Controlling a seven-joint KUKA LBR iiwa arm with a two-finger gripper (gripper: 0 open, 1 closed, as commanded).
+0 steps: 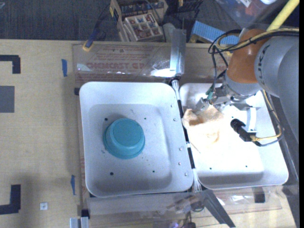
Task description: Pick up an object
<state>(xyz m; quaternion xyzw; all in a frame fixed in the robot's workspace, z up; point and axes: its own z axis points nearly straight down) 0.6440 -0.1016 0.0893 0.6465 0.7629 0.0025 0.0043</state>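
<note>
well, gripper (pixel 212 100) sits low at approx 10 o'clock in the right bin (pixel 237 170), tips right at the top edge of a tan crumpled object (pixel 203 120); can't tell how far open it is or if it has hold of anything. teal bowl (pixel 124 137) lies upside down, centre-left of the left bin (pixel 128 182), well apart. beyond the bins at 12 o'clock: clear plastic sheet (pixel 123 65), then a box of clutter (pixel 140 20) on dark floor.

Two bins side by side on bench (pixel 38 151). In left bin (pixel 95 99): bowl (pixel 124 137), left of centre. In right bin (pixel 270 175): crumpled object (pixel 204 120) near left wall, gripper (pixel 208 101) just behind it.
</note>
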